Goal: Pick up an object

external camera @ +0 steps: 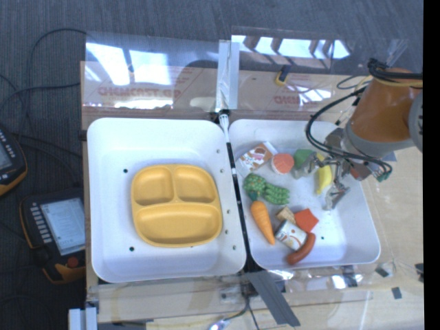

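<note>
My gripper (328,179) is low in the right bin (364,243), near its right side, under the orange-banded wrist (385,112). It stands open, one finger on either side of a small yellow toy banana (323,178) that lies on the bin floor. Whether the fingers touch the banana I cannot tell. To its left are a green pepper (303,159), a red tomato (282,163) and a small printed packet (255,157). Lower down lie a green leafy vegetable (267,190), a carrot (262,221), a red block (306,220), a small can (289,234) and a sausage (300,250).
The left bin (110,150) holds a yellow divided plate (177,205). A raised divider (232,184) runs between the two bins. Black cables (330,115) loop off the wrist above the right bin. Clear plastic panels (158,74) stand behind both bins.
</note>
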Controlling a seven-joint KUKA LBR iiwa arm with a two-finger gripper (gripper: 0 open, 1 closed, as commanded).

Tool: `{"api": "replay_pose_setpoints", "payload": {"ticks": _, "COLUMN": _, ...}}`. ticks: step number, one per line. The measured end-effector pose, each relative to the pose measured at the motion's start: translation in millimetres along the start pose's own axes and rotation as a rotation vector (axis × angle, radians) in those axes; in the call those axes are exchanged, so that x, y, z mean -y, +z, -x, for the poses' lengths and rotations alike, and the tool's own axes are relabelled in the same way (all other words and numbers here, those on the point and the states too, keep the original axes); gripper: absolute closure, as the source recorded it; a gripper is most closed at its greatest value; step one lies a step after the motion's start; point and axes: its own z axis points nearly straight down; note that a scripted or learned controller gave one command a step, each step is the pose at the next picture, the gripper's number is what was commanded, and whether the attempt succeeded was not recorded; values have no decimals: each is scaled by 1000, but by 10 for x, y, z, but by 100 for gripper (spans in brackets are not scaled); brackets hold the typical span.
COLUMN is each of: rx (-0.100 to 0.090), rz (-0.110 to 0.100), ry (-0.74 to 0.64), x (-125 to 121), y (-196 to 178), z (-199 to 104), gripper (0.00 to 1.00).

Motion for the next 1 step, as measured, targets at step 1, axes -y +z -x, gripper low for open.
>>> {"api": "replay_pose_setpoints", "payload": {"ticks": 1, "rx": 6, "rz": -6, "ry": 0, "x": 7, "y": -121, "z": 29, "gripper": 100}}
